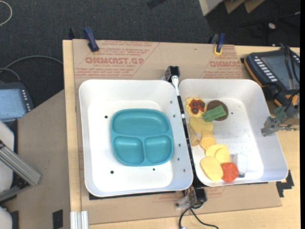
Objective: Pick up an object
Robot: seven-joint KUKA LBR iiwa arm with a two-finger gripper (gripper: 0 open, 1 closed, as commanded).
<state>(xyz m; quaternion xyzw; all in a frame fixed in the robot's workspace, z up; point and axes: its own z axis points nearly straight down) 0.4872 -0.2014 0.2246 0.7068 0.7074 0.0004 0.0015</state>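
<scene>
Looking down on the bench from the camera view, we find the gripper [273, 123] low at the right rim of the right bin [252, 95], grey and small against clutter; we cannot tell how far it is open or whether it has hold of anything. Well to the gripper's left, along that bin's left side, lie the toy foods: a pizza piece [195, 106] at the far end, a brown disc [218, 105] beside it with a green piece [214, 113] lying across it, and nearer the camera a waffle cracker [207, 140], yellow rounds [212, 167] and a red piece [229, 171]. Farther left again, the left bin [95, 109] bears a teal divided plate [141, 136].
</scene>
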